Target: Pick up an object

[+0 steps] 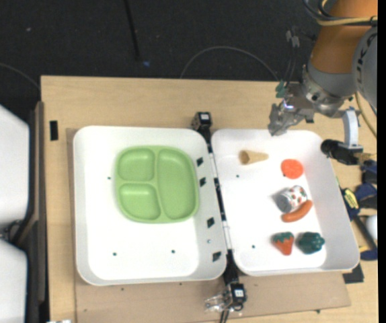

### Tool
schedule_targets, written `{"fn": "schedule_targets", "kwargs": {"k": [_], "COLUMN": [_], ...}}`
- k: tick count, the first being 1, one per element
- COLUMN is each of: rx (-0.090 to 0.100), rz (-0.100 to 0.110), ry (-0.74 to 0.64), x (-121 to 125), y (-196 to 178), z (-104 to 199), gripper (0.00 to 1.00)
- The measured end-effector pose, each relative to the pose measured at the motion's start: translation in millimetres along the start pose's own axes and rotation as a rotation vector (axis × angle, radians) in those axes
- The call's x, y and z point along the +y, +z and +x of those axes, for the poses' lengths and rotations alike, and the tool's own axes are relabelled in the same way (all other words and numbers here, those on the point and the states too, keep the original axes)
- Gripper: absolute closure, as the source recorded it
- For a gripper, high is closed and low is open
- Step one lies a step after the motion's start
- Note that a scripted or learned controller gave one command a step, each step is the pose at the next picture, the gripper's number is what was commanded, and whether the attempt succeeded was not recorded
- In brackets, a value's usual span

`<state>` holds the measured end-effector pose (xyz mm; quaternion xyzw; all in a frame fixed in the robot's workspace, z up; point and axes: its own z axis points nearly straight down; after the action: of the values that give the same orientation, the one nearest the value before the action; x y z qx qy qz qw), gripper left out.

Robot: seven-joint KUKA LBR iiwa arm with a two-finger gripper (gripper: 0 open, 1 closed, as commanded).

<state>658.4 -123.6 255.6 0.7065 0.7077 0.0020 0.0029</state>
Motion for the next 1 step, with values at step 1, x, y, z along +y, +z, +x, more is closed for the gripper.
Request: {"fn": "schedule_targets", "kwargs": {"k": [1], "rx": [0.002], "rz": [0.006], "ry": [-0.003], "x": [-24.4], "y": [-5.7], "z": [37.4], "gripper": [1.0]}}
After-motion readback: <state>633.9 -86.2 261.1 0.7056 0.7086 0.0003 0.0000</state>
